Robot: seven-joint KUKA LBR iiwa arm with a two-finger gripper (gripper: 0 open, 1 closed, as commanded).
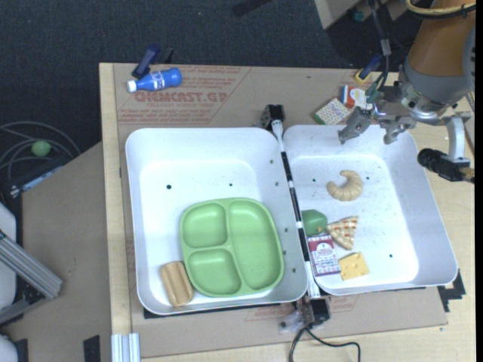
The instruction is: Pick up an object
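Gripper above the right bin's far rim

The gripper (375,129), fingers spread apart and holding nothing, hangs at one o'clock of the croissant (346,185), which lies in the right bin (423,225).

The bench (226,89) was pale wood board with faint red lettering, standing over dark blue-black carpet (90,13). Coiled grey cables (23,157) lay on the floor at left, near a slanted aluminium rail (30,266). Light was even and soft.
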